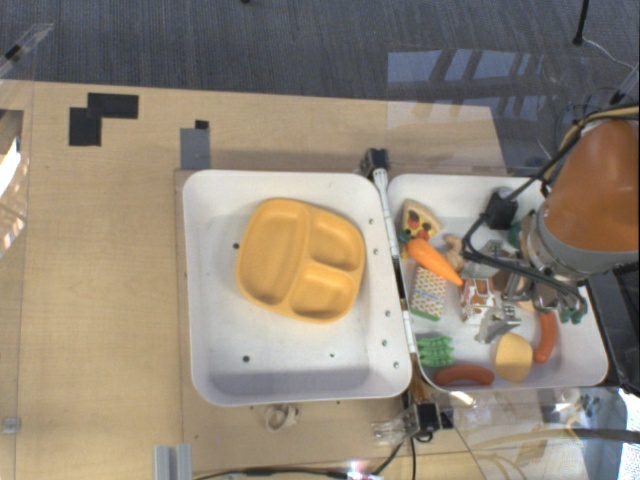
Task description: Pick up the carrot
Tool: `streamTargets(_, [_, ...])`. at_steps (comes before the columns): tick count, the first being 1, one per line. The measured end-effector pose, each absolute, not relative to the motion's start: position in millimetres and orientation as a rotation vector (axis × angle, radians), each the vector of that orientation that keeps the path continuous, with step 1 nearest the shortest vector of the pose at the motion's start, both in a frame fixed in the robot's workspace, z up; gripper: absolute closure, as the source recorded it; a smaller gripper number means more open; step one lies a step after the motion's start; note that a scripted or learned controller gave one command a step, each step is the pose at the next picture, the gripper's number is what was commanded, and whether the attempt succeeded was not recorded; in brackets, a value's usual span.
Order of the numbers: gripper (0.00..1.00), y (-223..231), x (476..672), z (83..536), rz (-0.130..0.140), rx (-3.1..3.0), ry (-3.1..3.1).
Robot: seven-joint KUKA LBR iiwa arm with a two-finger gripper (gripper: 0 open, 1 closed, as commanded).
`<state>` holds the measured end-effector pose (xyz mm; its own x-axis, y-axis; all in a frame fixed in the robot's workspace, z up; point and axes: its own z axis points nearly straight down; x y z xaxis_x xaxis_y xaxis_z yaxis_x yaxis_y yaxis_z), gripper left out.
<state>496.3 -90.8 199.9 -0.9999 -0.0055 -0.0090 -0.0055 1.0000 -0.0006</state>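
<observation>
The carrot I'm after, a small orange plastic cone with a green tip (432, 257), lies slantwise in the right-hand shallow white bin (597, 373), near its left wall, just below a tan pizza-slice toy (419, 220) and just above a pale dotted rectangular block (429, 294). Further down sit a green leafy toy (434, 348), a red sausage-shaped piece (462, 375) and a yellow wedge like cheese (514, 356). My claw (502, 320) hangs over the middle of that bin, to the right of the carrot and apart from it; I cannot tell how it is set. I judge I'm in the approach, nothing grasped. The next move calls for shifting left over the carrot and turning to straddle its narrow body. The left bin (200, 268) on the desk (100, 318) holds a yellow divided plastic plate (300, 258).
</observation>
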Motion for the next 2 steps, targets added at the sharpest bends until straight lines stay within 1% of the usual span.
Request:
streamTargets(1, [0.00,-39.8,514.9,185.1,0.005,0.117,3.130])
streamTargets(2, [0.00,-83.6,547.2,149.4,0.000,0.459,3.098])
